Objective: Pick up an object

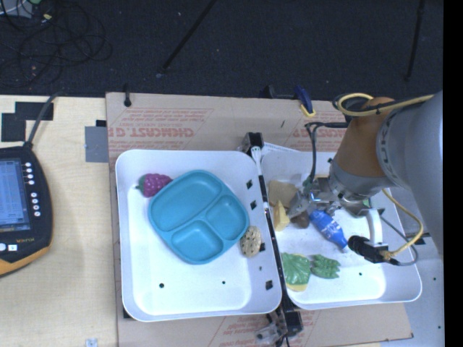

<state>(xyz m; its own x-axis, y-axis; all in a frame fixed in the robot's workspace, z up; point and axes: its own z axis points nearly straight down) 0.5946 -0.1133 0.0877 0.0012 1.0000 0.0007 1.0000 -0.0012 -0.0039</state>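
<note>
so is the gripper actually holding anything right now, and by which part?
Cannot be told. The gripper is down in the right bin among a brown item and beside a blue bottle, but no object is visibly clamped.

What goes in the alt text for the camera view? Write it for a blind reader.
A grey arm with an orange band reaches into the right white bin, above a blue bottle and green toys. The left white bin holds a turquoise divided plastic tray and purple grapes.

A pale wooden table [65, 295] meets a dark carpeted floor [217, 35] strewn with black cables [51, 31]. A cardboard sheet [188, 121] covers the table's middle.
</note>
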